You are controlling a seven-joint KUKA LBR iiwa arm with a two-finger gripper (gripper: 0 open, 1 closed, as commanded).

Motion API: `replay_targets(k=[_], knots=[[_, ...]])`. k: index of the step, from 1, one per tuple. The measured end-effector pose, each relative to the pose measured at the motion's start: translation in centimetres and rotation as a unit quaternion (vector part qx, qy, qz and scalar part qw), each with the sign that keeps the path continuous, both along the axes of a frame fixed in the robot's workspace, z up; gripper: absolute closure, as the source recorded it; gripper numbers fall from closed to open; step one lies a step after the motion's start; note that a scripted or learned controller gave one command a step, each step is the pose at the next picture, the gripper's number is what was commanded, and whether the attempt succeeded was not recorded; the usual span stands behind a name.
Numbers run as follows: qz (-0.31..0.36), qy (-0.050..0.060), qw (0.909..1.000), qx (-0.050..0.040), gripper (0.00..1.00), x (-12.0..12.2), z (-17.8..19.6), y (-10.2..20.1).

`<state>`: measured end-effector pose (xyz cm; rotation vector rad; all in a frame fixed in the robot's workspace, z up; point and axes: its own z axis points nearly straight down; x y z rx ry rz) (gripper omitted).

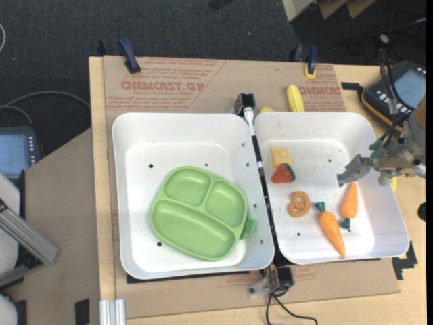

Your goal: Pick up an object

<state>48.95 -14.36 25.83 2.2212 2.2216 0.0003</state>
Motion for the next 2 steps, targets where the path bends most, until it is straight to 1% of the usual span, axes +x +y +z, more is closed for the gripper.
replay_targets(k=[1, 2], knots=[[-0.003, 0.003, 1.0, -0.0002, 0.0, 1.0, -5.6, -7.1], [0.001, 0.0, 1.0, 0.003, 0.0, 3.7, -16.4, -7.5]])
